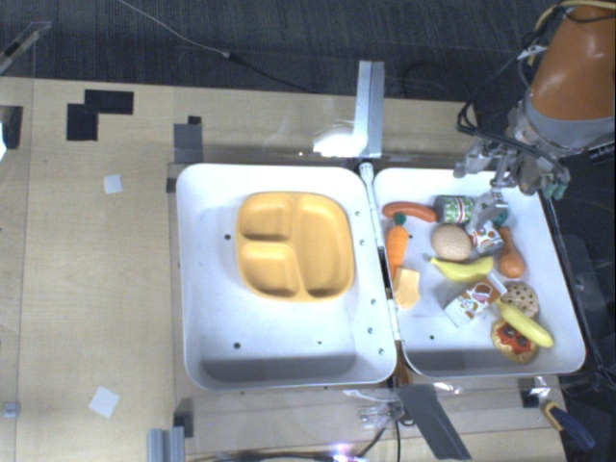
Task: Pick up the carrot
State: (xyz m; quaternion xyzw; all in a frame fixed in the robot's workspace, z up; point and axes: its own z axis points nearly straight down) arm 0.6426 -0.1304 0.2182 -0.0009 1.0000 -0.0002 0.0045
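The carrot (pixel 396 250) is orange with a small green top. It lies lengthwise along the left wall of the right bin (pixel 568 354), green end toward the back. My gripper (pixel 495 198) hangs over the back right part of that bin, above a green can (pixel 454 208) and a red-and-white packet (pixel 484 236). It sits roughly a hand's width to the right of the carrot and holds nothing that I can see. The arm's orange band (pixel 575 61) rises at the upper right.
Around the carrot lie a sausage (pixel 409 211), a cheese wedge (pixel 408 289), a bread roll (pixel 450 243) and a banana (pixel 462 269). Several more toy foods crowd the right bin's front right. The left bin (pixel 207 335) holds a yellow divided plate (pixel 294 245).
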